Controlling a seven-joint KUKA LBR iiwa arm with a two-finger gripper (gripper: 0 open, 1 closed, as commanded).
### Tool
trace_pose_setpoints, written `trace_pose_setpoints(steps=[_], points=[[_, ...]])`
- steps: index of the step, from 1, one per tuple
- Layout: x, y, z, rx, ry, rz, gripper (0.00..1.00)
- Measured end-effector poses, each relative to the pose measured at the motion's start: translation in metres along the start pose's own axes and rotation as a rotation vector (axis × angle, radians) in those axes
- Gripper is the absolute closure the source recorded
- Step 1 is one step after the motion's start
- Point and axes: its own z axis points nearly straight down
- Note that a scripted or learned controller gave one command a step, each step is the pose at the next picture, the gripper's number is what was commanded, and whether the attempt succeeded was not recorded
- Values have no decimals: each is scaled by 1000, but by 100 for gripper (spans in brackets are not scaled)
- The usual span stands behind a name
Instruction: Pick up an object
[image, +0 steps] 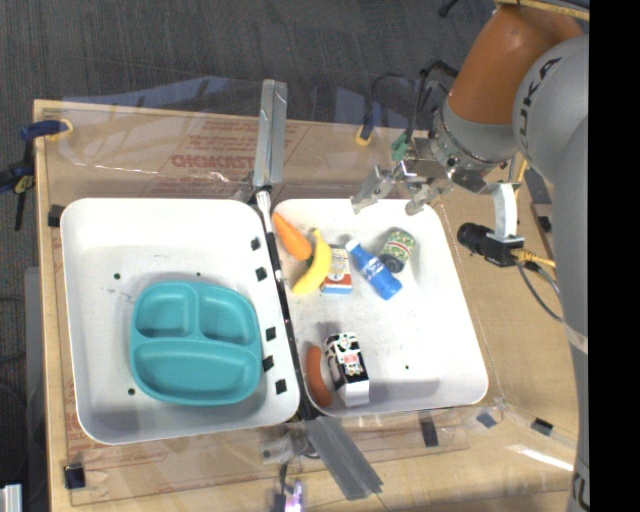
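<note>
My gripper (388, 200) hangs above the far edge of the right bin (440, 330), fingers spread open with nothing between them. Below it in that bin lie an orange carrot (291, 236), a yellow banana (314, 265), a small red and white carton (339, 272), a blue bottle (375, 272) and a green can (398, 248). Near the bin's front sit a brown oval piece (316, 371) and a black and white cow-print box (348, 362). The nearest things to the fingers are the can and the blue bottle, both apart from them.
The left bin (100, 250) holds a teal divided plate (195, 342). A grey metal bar (268, 135) stands at the divider between the bins. Cables and a black connector (487, 242) hang beside the wrist at the right.
</note>
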Motion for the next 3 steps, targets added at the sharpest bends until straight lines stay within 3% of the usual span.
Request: trace_pose_setpoints(steps=[1,2,3], points=[[-14,-35,190,-1,0,-8,0],[-14,-34,180,0,0,-12,100],[39,21,82,-3,1,59,100]])
